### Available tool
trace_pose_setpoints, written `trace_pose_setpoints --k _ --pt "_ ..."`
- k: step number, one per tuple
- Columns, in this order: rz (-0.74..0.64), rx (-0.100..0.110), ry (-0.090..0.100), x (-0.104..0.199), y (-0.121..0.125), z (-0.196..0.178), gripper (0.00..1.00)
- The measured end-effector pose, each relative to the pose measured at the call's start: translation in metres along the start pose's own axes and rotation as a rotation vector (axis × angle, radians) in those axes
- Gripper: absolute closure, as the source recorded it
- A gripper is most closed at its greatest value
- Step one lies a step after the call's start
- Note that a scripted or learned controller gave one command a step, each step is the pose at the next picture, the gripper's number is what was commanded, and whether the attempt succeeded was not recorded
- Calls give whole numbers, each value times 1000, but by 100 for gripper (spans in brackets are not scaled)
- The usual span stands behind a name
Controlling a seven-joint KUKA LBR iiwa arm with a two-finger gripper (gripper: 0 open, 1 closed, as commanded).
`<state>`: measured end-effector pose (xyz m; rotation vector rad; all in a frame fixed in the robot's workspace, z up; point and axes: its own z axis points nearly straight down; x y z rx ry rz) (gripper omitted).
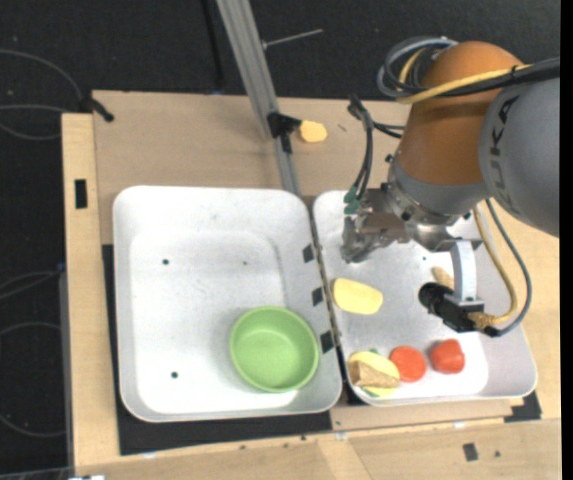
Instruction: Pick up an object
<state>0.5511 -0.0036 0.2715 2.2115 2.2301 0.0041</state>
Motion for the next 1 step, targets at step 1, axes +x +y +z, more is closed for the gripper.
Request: trace_pose_setpoints --k 1 --pt "0 2 0 47 -5 -2 100"
